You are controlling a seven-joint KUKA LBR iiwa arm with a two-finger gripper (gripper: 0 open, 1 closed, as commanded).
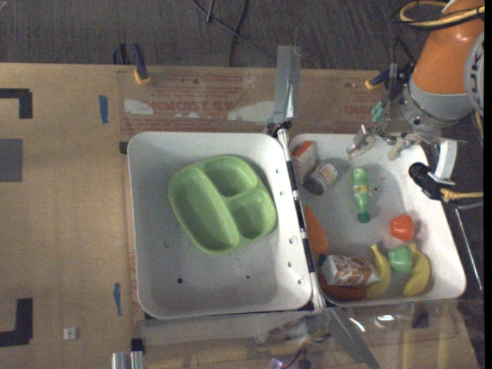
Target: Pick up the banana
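Banana (419, 274): lying at the right bin's (453, 241) five o'clock corner.
Gripper (382, 141): hovering at one o'clock, fingers spread, holding nothing.
Risk: green toy (400, 258) crowding it, likely spoiling the grasp.

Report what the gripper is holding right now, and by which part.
Nothing is held. The gripper hovers open above the far end of the right bin, with nothing between its fingers. The banana lies apart from it in the bin's near corner.

I see two yellow bananas (417, 274) lying curved at the lower right of the frame, flanking a green piece.
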